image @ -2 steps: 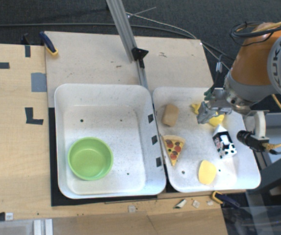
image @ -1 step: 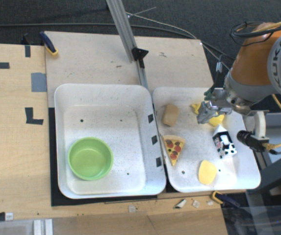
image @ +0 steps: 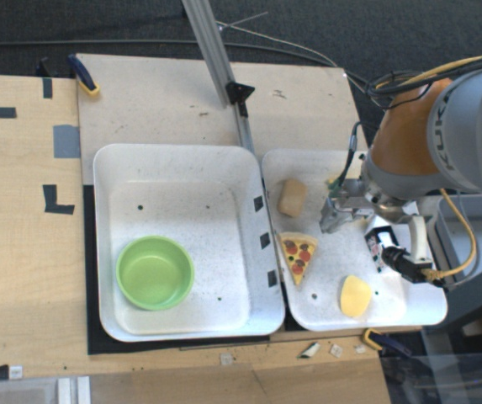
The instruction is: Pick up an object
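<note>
Tan and blocky, the bread piece (image: 292, 197) sits just left of my gripper (image: 331, 222), apart from it; the pizza slice (image: 298, 257) lies below-left. I can't tell the gripper's state. I'd centre over one piece, clear of the bin wall (image: 267, 217), before descending.

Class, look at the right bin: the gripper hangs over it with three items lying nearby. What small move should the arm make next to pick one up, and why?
Probably shift the gripper a little toward the view's left and lower it over the tan block. The block lies closest, apart from the pizza slice and the yellow piece, and nothing shows between the fingers.
</note>
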Controlling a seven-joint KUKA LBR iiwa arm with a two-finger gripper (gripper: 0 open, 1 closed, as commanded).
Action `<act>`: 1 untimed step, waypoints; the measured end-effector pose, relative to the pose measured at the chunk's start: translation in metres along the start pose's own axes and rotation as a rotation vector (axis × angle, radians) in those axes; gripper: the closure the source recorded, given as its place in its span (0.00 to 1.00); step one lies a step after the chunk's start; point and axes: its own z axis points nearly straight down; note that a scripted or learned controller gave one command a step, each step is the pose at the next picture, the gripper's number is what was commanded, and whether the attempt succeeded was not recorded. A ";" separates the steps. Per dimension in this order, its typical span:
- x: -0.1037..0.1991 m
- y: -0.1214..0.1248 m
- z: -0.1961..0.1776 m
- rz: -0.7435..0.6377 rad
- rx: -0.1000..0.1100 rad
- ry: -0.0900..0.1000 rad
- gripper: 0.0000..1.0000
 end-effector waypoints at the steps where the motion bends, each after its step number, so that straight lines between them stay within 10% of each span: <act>1: 0.002 0.004 0.047 0.000 -0.002 0.000 0.00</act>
